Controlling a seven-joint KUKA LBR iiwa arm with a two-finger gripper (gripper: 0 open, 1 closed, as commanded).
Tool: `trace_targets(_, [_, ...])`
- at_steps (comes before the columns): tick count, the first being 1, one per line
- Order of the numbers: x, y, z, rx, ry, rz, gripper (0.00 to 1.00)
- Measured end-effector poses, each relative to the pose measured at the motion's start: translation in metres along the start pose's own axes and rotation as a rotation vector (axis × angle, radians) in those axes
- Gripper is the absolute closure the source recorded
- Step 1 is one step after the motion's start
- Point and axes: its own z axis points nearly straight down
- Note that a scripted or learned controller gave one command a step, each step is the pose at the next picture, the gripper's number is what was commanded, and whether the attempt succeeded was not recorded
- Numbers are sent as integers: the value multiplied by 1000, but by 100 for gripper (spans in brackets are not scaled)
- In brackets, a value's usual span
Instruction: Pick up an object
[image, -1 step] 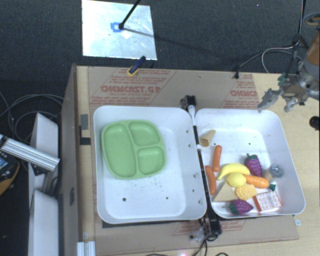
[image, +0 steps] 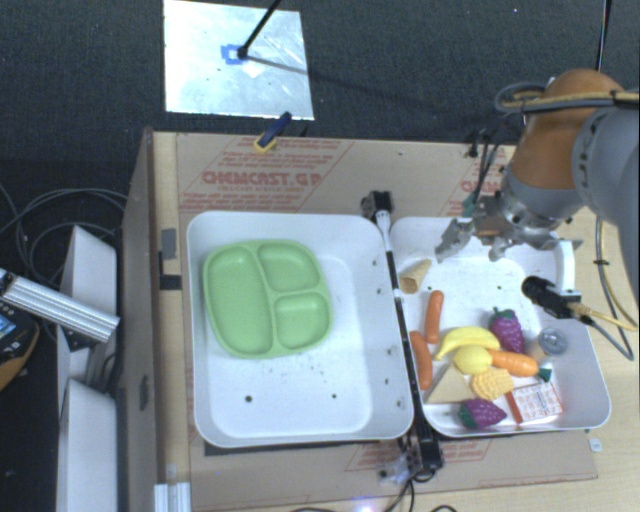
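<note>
Released pincer (image: 473, 242) hangs above right bin (image: 585, 405), toy foods clustered near banana (image: 462, 343).

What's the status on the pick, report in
Claw open, above right bin, holding nothing. Toy food piled at bin's near end: banana, carrot, grapes. Green tray in left bin.

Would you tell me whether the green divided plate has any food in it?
Empty: the green divided plate in the left bin shows three bare compartments.
</note>
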Motion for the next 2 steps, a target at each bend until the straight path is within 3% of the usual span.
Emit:
trace_targets(1, [12,-34,88,-1,-2,2,0])
trace_targets(2, [12,-33,77,-3,-2,1,100])
